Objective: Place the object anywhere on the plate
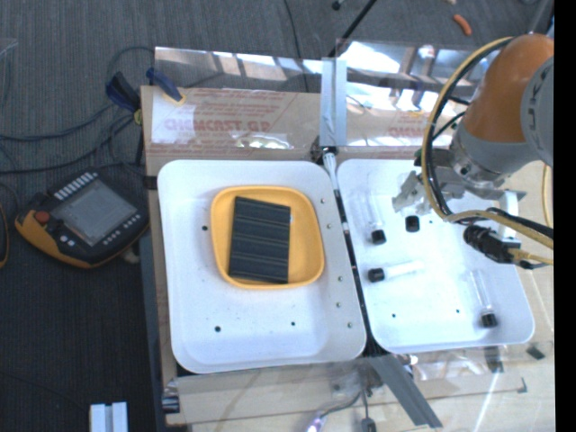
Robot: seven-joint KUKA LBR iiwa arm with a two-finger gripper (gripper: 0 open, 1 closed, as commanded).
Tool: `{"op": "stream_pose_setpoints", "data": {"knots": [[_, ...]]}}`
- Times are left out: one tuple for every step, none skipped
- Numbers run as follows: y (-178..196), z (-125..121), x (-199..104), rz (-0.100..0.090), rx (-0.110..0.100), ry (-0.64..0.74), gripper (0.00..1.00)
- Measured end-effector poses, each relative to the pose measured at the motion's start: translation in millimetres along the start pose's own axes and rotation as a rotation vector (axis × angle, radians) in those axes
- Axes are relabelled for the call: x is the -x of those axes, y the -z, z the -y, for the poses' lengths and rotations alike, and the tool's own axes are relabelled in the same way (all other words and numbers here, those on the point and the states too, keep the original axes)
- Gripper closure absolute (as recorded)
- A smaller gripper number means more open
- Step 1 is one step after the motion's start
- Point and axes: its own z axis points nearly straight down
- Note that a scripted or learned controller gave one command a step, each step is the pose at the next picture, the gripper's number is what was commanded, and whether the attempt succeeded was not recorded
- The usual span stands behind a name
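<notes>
overhead, at a slant, two shallow white plastic bins sat side by side on a bench. the left bin (189, 331) held a square yellow plate with rounded corners (308, 241), and a dark grey ribbed rectangular block (260, 239) lay flat on the middle of that plate, a little tilted, wholly inside the plate's rim. the right bin (432, 322) held four clear plastic tubes with black caps: one (367, 220) near its left wall, one (394, 270) lying across its middle, one (411, 224) towards the far side, and one (481, 301) near the right wall. the grey arm with its orange band (513, 88) reached in from the right, over the far right part of the right bin. its two-finger gripper (410, 193) hung above the far part of that bin, just beside the far tube; whether its jaws were apart or together could not be told. a handheld control pendant (83, 219) with a screen lay on the dark floor, left of the bins.
</notes>
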Motion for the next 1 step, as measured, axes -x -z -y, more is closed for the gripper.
{"op": "stream_pose_setpoints", "data": {"knots": [[0.1,0.0,0.1,0.000,0.000,0.000,0.00]]}}
